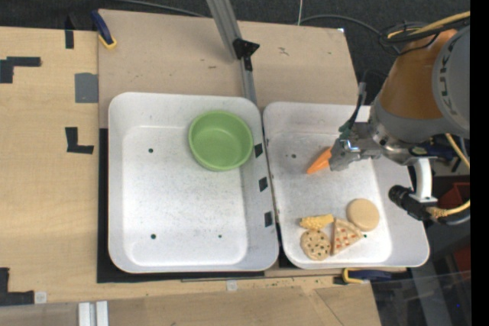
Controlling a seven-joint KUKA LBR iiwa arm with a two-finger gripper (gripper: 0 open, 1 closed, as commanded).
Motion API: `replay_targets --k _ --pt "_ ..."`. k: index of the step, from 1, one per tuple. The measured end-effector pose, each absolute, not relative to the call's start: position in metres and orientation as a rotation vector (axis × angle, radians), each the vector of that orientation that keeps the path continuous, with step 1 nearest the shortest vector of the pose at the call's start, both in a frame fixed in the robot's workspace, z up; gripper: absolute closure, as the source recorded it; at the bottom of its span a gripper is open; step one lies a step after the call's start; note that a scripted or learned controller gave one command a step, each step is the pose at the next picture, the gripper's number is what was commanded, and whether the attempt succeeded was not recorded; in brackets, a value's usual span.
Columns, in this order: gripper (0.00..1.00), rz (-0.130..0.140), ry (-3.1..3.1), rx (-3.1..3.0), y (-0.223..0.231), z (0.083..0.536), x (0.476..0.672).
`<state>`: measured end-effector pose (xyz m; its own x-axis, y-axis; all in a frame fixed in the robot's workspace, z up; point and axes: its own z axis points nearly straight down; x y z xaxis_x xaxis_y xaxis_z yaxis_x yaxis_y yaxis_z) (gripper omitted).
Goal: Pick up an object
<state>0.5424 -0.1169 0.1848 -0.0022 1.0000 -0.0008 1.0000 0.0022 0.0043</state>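
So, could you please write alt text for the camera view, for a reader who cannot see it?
A grey-and-orange robot arm's gripper sits low in the right white bin, against an orange carrot. Toy food pieces cluster near that bin's front edge, and the left bin holds a green bowl.

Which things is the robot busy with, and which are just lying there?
Busy with: gripper, orange carrot at its tip, right bin.

Just lying there: green bowl in the left bin, round cookie, cracker, pizza slice, corn piece.
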Motion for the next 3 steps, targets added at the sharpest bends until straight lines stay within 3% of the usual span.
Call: replay_targets --k 1,3 --pt "1.00 0.004 2.221 2.217 -0.117 0.235 0.544" --pt "1.00 0.000 2.230 2.216 -0.021 0.225 0.571"
